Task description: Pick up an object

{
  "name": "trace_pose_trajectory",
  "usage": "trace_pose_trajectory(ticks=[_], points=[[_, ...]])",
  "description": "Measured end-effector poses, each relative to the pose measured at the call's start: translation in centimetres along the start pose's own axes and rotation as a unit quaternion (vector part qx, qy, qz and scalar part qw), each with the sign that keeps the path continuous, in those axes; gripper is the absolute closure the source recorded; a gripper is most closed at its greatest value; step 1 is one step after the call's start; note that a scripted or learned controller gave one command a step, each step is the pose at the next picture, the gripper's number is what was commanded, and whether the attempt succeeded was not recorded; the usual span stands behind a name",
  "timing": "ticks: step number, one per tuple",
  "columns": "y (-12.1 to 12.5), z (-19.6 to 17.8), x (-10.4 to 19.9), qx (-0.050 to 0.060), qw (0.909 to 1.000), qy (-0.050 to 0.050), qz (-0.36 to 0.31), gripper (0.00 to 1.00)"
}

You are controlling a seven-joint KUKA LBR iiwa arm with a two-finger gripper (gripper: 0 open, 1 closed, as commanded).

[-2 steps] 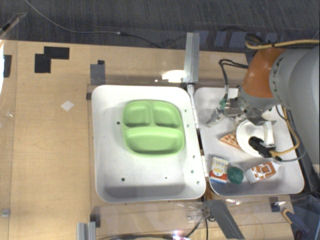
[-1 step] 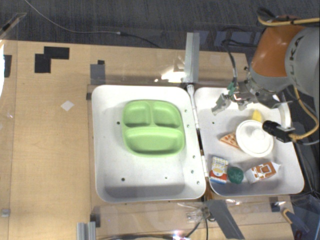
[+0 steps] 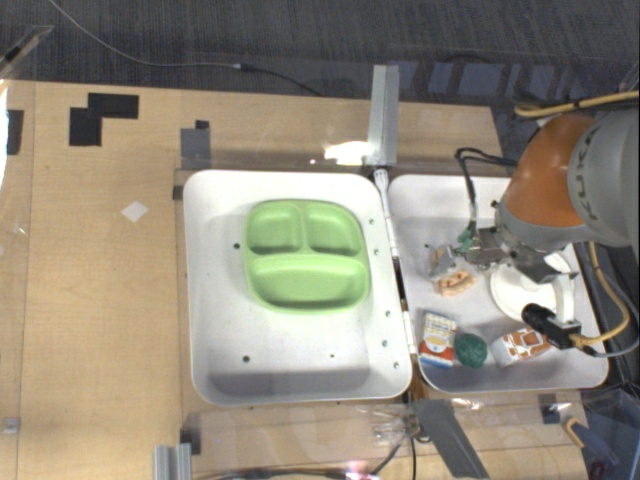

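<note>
My gripper (image 3: 452,259) hangs low over the middle of the right bin (image 3: 420,208), at the end of the grey arm with the orange band (image 3: 540,193). Just below the gripper lies a small tan, pretzel-like piece (image 3: 456,284); whether they touch is unclear. Along the bin's front edge sit a small white and red carton (image 3: 437,334), a dark green ball (image 3: 470,350) and a white and orange packet (image 3: 521,345). A white disc (image 3: 515,293) lies to the right of the tan piece, partly under the arm.
The left bin (image 3: 215,358) holds a green divided plate (image 3: 305,253) at its middle. A metal post (image 3: 384,118) stands behind the wall shared by the two bins. Cables (image 3: 590,338) run down the right bin's far side.
</note>
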State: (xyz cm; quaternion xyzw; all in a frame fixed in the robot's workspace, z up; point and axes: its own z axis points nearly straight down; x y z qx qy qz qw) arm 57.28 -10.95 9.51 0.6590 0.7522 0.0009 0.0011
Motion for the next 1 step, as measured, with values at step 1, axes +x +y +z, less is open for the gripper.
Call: trace_pose_trajectory(ticks=[1], points=[[0.20, -1.15, 0.04, -0.002, 1.0000, 0.000, -0.001, 1.00]])
